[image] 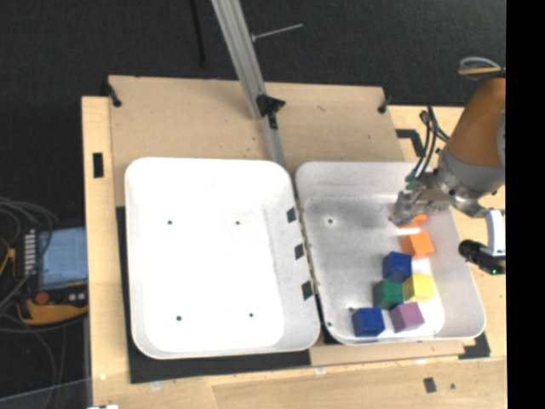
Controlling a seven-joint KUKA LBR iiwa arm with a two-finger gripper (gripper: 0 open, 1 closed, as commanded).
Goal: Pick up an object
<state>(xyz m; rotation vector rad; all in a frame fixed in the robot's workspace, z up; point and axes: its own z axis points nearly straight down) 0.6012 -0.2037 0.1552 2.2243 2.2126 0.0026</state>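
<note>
Where the right bin (341, 228) nears the viewer, blue (368, 321), purple (408, 315), green (388, 293), yellow (421, 286) and another blue cube (397, 266) cluster; an orange cube (417, 244) sits at their 12 o'clock, the tool (407, 216) just beyond, its grip unclear.

Robotics laboratory test cell. Shown by: light plywood bench (98, 228) on black carpeted floor, 2 shallow white plastic bins (213, 254) side by side, grey aluminium camera mast (243, 54), grey robot arm with orange band (477, 139), tangled cables and blue control pendant (64, 258) at left.
</note>
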